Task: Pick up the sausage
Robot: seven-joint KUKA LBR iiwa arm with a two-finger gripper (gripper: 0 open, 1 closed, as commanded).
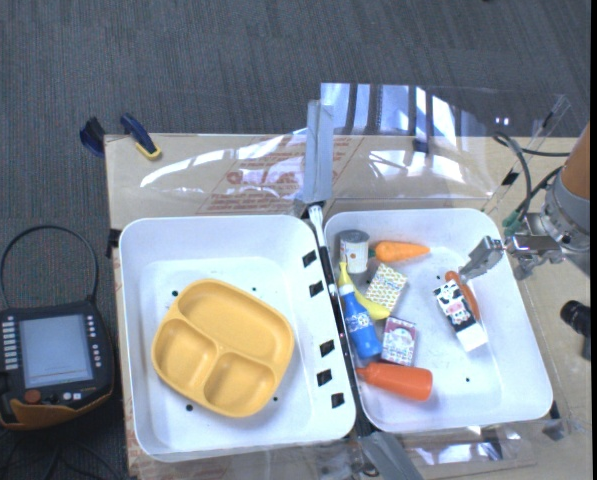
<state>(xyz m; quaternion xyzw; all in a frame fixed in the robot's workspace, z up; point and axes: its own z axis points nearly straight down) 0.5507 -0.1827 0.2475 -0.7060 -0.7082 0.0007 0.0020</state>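
Gripper (478,259) at right bin's (508,388) far right side, just above the milk carton (459,314), can't tell its state. Sausage (397,380), orange-red, lies at near middle of right bin, well apart from gripper, just near of small pink box (399,340). Carrot (401,251) far side, blue bottle (359,325) along left wall. Yellow divided plate (222,346) in left bin (148,258)

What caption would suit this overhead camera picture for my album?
Robot gripper poised at the right bin, just above a sausage beside a milk carton; yellow tray in the left bin.
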